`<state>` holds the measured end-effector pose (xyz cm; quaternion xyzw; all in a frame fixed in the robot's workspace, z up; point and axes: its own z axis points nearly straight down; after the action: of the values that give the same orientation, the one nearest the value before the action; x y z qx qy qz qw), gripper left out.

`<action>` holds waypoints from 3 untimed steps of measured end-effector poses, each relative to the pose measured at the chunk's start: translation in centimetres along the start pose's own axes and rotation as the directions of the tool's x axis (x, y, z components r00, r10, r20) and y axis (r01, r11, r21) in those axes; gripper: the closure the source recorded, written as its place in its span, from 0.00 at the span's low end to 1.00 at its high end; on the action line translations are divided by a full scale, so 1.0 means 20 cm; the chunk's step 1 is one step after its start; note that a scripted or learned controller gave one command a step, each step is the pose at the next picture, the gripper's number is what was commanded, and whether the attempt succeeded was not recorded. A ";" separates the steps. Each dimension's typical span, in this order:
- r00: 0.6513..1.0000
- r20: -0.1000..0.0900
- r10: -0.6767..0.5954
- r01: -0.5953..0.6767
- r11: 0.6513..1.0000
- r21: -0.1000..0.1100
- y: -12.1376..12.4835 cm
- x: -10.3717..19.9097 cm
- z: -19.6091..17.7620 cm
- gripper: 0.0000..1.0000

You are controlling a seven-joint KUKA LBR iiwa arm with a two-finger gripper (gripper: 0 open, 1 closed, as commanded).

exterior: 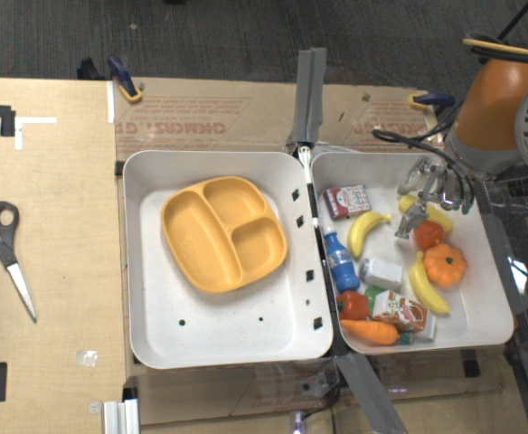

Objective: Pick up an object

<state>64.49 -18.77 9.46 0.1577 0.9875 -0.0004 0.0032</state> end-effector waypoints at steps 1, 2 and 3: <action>1.000 -0.001 0.019 -0.019 1.000 0.000 -0.02 0.02 0.00 0.00; 1.000 0.006 0.015 -0.015 1.000 0.000 -0.01 0.01 -0.05 1.00; 1.000 0.006 0.015 -0.015 1.000 0.000 -0.01 0.01 -0.05 0.00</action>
<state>64.25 -18.86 10.55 0.1651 0.9863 -0.0009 0.0059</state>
